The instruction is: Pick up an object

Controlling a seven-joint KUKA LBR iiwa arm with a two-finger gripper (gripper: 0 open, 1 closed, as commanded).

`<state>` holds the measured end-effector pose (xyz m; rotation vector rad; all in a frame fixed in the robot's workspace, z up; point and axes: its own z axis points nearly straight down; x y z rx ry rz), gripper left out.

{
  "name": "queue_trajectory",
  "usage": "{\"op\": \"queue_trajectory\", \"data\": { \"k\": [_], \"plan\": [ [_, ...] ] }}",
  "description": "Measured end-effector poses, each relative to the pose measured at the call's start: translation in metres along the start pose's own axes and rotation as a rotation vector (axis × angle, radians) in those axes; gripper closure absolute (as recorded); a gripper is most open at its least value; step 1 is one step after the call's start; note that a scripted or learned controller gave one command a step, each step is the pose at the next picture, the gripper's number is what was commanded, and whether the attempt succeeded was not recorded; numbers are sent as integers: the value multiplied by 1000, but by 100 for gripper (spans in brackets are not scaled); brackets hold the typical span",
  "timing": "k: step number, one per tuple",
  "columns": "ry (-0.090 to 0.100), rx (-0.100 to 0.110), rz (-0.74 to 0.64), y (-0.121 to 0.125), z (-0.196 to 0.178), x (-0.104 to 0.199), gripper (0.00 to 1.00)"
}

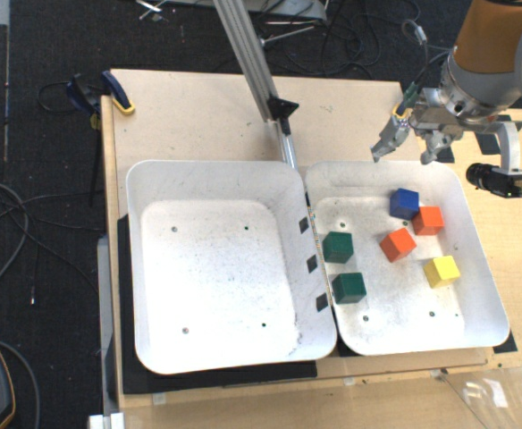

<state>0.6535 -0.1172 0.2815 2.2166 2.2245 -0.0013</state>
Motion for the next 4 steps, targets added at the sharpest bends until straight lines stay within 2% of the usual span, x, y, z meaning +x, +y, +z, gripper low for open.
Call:
{"op": "queue_trajectory", "data": {
  "k": [1, 2, 3, 4],
  "plan": [
    [-1, 0, 6, 12, 153, -50, 0],
    [0, -17, -4, -23, 166, -71, 0],
    [2, 0, 3, -88, 185, -28, 0],
    [0, -4, 6, -86, 175, -30, 100]
  ]
}}
